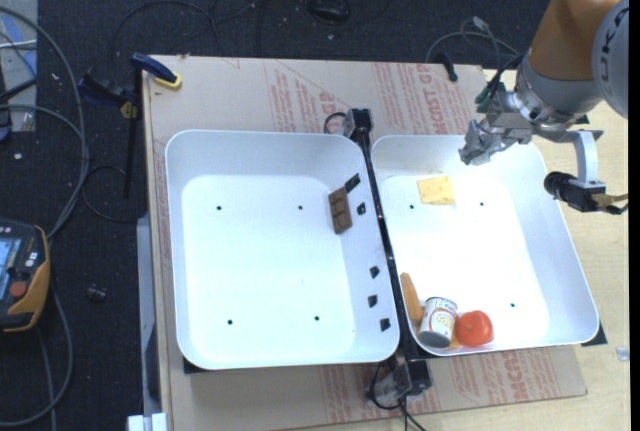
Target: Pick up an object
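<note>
Down at the near corner of the right bin (560,239), a red tomato (476,327), a small can (437,319) and an orange carrot (411,296) huddle together, the carrot partly tucked behind the can. Up at that bin's far edge hangs the gripper (476,149), small and dark against the rim; whether it grips or is released, I cannot tell. Just beside it, toward the bin's middle, lies a yellow cheese wedge (435,190), apart from the gripper. Across the divider, a brown chocolate bar (341,210) leans on the left bin (190,249) wall.
</note>
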Controlling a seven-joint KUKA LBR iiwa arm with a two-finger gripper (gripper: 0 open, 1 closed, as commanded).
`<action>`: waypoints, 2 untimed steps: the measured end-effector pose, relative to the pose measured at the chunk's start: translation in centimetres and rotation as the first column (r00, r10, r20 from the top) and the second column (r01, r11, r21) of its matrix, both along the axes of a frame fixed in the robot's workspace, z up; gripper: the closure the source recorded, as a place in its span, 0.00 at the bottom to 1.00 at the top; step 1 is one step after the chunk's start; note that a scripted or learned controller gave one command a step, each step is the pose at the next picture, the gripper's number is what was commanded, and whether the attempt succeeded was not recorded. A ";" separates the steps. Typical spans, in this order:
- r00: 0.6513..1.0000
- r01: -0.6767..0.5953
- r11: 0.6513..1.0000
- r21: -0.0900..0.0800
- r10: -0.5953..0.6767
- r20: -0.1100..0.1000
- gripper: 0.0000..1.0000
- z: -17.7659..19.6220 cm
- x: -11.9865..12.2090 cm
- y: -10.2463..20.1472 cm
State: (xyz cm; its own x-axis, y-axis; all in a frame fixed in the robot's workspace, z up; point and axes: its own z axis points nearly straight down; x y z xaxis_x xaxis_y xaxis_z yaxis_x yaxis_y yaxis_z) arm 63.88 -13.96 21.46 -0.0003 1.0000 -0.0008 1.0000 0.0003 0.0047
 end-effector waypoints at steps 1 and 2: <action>1.000 0.000 1.000 0.000 0.000 -0.001 1.00 3.7 0.1 0.0; 1.000 -0.003 1.000 0.002 0.003 -0.005 1.00 2.9 -2.4 4.9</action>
State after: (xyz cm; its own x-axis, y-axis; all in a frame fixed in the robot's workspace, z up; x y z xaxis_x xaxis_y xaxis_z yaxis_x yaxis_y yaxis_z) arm 61.51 -9.01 24.40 -0.0036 1.0000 0.0011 1.0000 0.0036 0.0001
